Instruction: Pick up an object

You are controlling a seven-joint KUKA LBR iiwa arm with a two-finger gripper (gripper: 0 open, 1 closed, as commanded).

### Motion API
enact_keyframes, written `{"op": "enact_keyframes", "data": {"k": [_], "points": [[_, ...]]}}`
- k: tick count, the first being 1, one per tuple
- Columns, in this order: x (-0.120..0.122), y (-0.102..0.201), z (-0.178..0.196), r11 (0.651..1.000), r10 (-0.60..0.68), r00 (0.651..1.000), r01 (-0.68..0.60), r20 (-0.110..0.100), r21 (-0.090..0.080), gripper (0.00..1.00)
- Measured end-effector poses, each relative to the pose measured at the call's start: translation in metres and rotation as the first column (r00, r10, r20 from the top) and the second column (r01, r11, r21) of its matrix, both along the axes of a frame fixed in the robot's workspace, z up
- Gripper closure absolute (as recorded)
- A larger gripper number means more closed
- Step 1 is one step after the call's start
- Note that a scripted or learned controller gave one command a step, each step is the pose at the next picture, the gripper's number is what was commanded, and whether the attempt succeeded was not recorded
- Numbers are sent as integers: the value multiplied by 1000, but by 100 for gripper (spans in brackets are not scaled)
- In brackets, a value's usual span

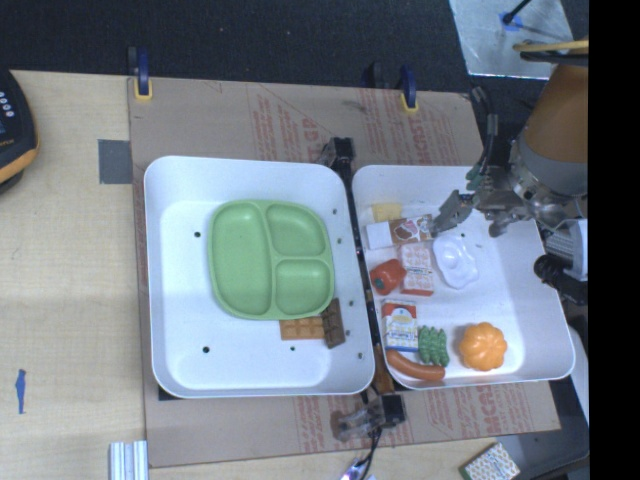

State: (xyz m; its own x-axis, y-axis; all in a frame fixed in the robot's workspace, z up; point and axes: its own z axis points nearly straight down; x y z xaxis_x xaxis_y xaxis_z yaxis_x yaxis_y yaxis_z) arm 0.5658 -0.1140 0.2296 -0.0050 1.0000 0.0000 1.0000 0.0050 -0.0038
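Left bin: we see a green divided plate with a brown block at its near edge.
Right bin: we count small food toys.
Gripper: over the far part, fingers parted, nothing between them.
Orange pumpkin: near corner.
Hot dog: near rim.

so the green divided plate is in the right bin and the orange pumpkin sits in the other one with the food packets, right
Not quite. The camera view shows the green divided plate in the left bin, not the right one. The rest holds: the orange pumpkin sits in the other bin with the food packets.
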Motion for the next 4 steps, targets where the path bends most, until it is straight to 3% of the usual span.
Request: {"op": "enact_keyframes", "data": {"k": [1, 2, 3, 4], "points": [[49, 8, -111, 1000, -1, 1000, 1, 15, 0, 0], [62, 17, -126, 1000, 1, 1000, -1, 9, 0, 0], [94, 19, -134, 1000, 1, 1000, -1, 11, -2, 0], [91, 18, -126, 1000, 2, 1000, -2, 3, -1, 100]]}}
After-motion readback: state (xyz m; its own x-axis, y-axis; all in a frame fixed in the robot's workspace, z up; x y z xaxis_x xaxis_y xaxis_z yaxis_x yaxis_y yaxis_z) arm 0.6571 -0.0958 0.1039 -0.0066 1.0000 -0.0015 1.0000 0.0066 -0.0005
